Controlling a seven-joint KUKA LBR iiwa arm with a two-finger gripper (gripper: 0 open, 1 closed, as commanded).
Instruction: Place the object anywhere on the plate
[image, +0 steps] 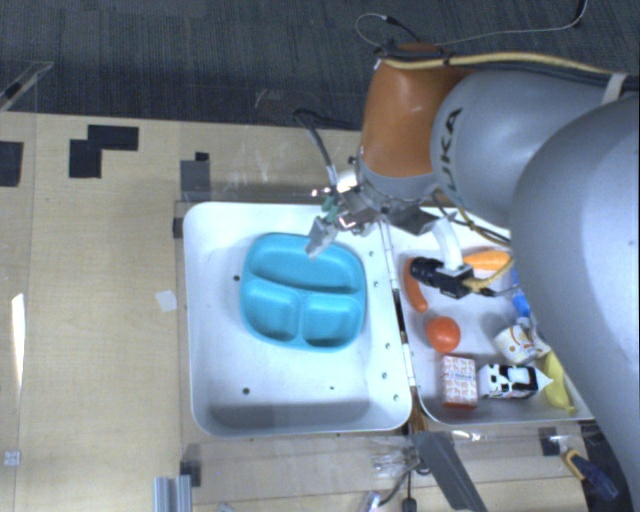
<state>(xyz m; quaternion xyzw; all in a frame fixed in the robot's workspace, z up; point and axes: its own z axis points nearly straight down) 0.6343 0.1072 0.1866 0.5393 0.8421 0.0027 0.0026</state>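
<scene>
A blue plate (300, 290) with three compartments lies in the left white bin (215, 330). My gripper (322, 238) hangs over the plate's far right rim, above the large back compartment. Nothing can be made out at its tip at this size. All three compartments of the plate look bare.
The right bin (432, 405) holds an orange ball (443, 332), a long orange-red piece (413, 291), a red-and-white patterned box (459, 380), a black-and-white cow toy (510, 380), a white cup (515, 343) and a yellow banana (555, 388). The big grey arm covers the right side.
</scene>
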